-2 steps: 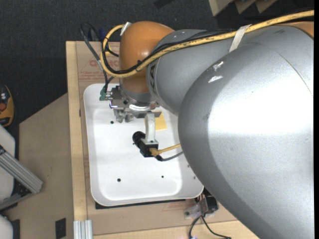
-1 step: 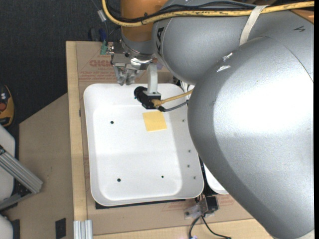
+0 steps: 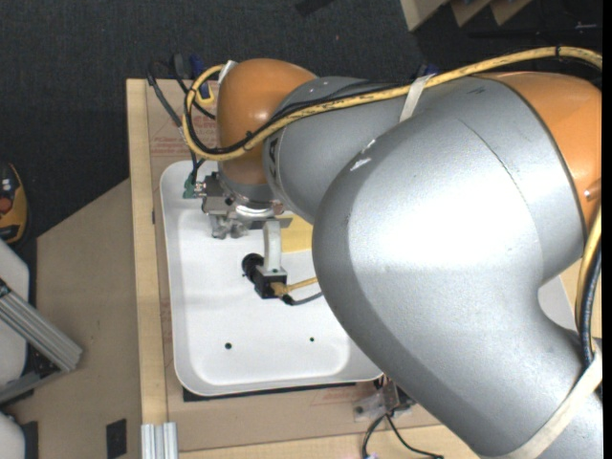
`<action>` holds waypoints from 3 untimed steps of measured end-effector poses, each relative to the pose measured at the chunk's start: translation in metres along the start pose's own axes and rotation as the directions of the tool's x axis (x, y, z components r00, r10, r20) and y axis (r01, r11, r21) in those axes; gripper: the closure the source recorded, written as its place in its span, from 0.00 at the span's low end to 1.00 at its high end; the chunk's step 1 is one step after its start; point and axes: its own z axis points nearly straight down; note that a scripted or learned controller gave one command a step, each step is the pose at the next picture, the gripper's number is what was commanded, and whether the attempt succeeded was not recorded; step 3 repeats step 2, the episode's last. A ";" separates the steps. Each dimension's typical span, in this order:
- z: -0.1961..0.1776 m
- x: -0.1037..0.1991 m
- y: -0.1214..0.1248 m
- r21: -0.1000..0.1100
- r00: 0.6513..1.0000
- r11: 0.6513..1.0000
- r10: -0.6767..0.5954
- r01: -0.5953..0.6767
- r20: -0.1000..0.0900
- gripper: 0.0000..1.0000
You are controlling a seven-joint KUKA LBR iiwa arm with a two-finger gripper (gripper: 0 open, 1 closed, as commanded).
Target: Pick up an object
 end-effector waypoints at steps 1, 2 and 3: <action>-0.005 0.000 -0.082 0.003 1.000 1.000 0.000 0.000 0.000 1.00; -0.093 0.000 -0.034 -0.013 1.000 1.000 -0.002 0.002 -0.003 1.00; -0.093 0.000 -0.034 -0.013 1.000 1.000 -0.002 0.002 -0.003 1.00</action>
